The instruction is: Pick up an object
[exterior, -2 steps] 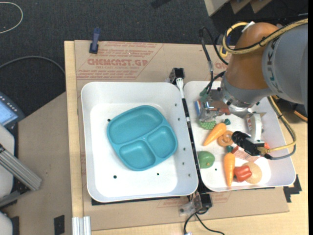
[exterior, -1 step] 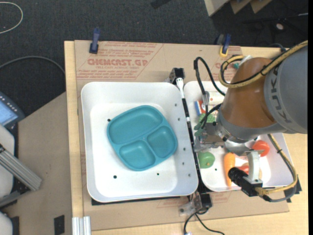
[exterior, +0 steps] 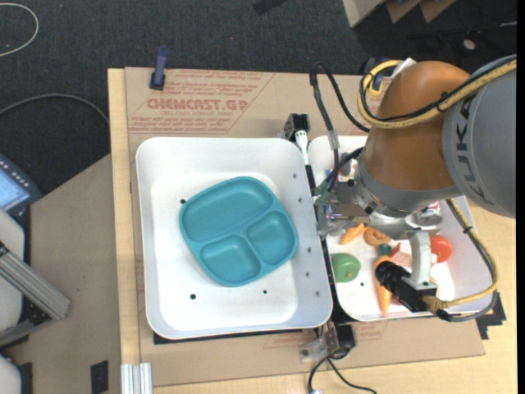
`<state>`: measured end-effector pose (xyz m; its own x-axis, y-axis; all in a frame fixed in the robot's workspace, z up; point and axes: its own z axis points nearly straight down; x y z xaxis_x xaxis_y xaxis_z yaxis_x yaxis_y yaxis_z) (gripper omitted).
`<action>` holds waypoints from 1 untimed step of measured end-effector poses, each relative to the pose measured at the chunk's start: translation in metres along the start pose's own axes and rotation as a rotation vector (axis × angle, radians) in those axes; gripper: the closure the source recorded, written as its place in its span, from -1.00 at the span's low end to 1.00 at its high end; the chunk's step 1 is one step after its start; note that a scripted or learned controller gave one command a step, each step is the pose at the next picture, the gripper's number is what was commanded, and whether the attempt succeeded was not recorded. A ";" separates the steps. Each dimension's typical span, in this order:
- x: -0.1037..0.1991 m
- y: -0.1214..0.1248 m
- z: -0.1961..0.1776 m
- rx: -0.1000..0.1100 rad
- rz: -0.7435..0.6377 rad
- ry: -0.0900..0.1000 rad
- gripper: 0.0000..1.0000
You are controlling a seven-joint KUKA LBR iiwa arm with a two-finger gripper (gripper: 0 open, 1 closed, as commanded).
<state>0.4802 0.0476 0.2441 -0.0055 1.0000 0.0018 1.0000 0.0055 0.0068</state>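
Note:
The arm's orange-banded wrist [exterior: 410,138] hangs over the right bin [exterior: 361,306] and hides most of it, the gripper included. Small toy foods lie in that bin below the wrist: a green piece [exterior: 345,266], an orange carrot-like piece [exterior: 353,234], another orange piece [exterior: 384,295], a tan ring [exterior: 376,237] and a red piece [exterior: 441,248]. A black and white part of the arm's tooling [exterior: 410,284] sits among them.
The left bin [exterior: 156,220] holds a teal divided plate [exterior: 238,230] near its middle. Cables [exterior: 328,130] run along the divider between the bins. Brown cardboard [exterior: 197,101] lies under both bins, with a small blue clip [exterior: 158,68] at its far edge.

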 end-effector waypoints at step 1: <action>-0.032 0.001 -0.139 -0.012 0.006 -0.001 1.00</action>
<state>0.4809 0.0154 0.3829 0.0005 1.0000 0.0005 0.9998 -0.0005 0.0185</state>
